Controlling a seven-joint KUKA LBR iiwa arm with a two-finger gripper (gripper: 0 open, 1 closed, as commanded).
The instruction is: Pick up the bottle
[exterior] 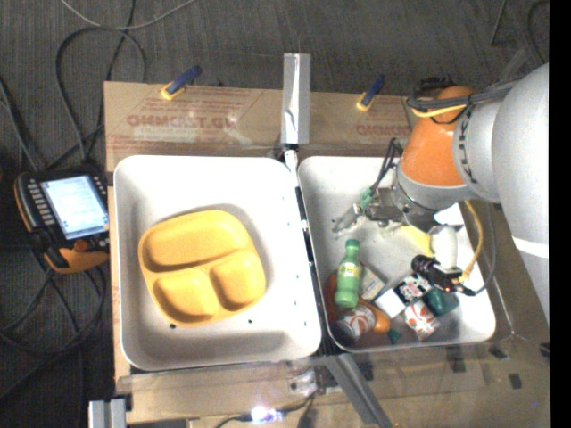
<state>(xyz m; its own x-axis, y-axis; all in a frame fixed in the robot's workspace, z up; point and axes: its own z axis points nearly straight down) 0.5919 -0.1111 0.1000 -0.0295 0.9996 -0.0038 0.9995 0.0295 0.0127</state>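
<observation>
The bottle [348, 275], green-capped with a green label, lies in the right bin [312, 230] near its left wall, cap toward the far edge and its long axis running roughly far-to-near. The gripper [361, 214] hangs just beyond the cap, toward the bin's far edge, its fingers spread and holding nothing; reaching the bottle likely means coming toward the near edge and down.

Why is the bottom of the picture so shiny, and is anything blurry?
In the camera view, a bright light spot glares at the bottom edge, the white bins look washed out, the arm's grey part on the right is blurred bright, and the green bottle is fairly clear, though the small things beside it smear together; the tool is soft too.
</observation>
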